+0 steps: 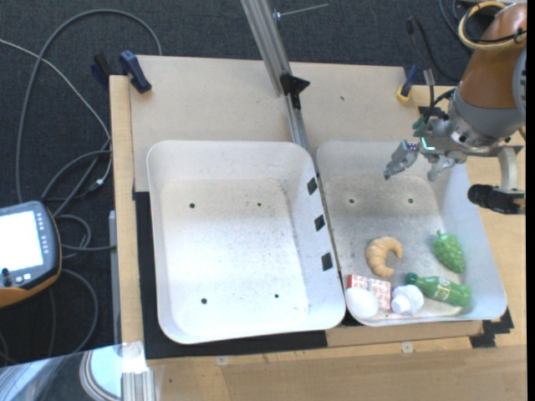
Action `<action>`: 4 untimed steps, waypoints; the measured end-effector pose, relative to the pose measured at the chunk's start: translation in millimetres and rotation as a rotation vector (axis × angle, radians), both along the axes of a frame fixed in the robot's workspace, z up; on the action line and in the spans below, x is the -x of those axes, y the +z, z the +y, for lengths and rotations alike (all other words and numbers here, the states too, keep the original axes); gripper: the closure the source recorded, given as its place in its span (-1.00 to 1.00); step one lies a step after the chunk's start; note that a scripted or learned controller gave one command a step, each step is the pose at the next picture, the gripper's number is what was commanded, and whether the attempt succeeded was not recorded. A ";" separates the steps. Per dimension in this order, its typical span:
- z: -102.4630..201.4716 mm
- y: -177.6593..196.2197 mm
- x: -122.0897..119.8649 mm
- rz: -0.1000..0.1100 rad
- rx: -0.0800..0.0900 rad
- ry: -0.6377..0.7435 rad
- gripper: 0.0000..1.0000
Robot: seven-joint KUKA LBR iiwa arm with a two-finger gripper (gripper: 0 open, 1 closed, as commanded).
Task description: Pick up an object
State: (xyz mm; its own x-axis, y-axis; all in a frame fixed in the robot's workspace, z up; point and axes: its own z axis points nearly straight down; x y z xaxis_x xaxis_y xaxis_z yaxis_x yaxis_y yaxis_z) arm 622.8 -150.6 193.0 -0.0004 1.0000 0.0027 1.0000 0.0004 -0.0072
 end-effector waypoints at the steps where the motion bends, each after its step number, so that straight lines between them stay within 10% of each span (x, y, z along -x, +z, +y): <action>1: 0.0 3.0 -1.1 -0.005 0.001 0.001 -1.00; 3: -7.7 -100.3 5.4 0.000 0.001 0.000 -1.00; 4: -7.6 -85.2 3.2 -0.008 0.001 0.000 1.00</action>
State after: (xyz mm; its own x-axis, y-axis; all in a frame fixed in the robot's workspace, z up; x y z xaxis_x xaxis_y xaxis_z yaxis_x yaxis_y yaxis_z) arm 619.6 -158.3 107.8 -0.0005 1.0000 0.0016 1.0000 0.0005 0.0009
